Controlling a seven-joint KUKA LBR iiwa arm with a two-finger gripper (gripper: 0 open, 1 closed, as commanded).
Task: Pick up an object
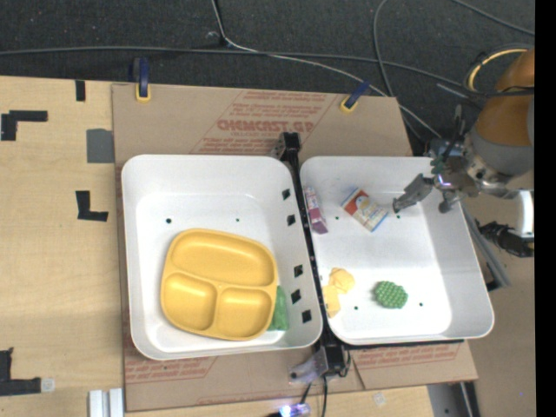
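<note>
Red-blue packet [365, 209] (flat) — long axis diagonal

Small carton [365, 209], right bin [452, 268]

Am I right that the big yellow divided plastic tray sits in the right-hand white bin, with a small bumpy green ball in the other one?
Not quite: you have the bins swapped. The camera view shows the big yellow divided plastic tray in the left-hand white bin, and the small bumpy green ball in the right-hand white bin.
</note>
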